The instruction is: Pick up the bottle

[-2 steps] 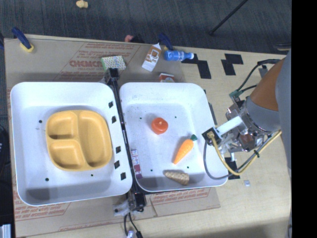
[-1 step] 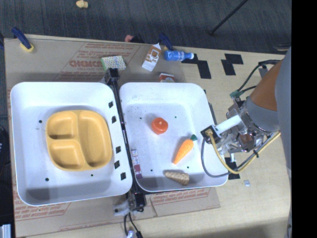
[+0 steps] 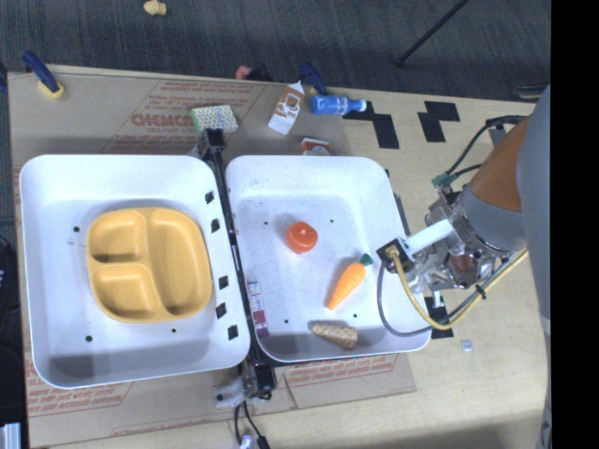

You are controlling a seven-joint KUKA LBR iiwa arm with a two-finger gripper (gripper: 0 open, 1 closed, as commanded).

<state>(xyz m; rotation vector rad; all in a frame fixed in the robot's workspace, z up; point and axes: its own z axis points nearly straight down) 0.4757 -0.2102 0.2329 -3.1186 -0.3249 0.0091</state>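
Note:
A small orange round object [image 3: 301,237], possibly a bottle seen from above, stands near the middle of the right bin [image 3: 374,171]. A blue bottle-like object [image 3: 334,106] lies on the bench beyond that bin's far edge. My gripper [image 3: 445,273] hangs at the right bin's right rim, over its near right corner, well to the right of the orange object and touching nothing I can see.
An orange carrot [image 3: 345,283] and a brown bread-like piece [image 3: 334,334] lie in the right bin near its front. A yellow divided plate [image 3: 148,262] sits in the left bin [image 3: 47,185]. Small cartons [image 3: 286,108] and blue clamps [image 3: 42,75] rest on the bench behind.

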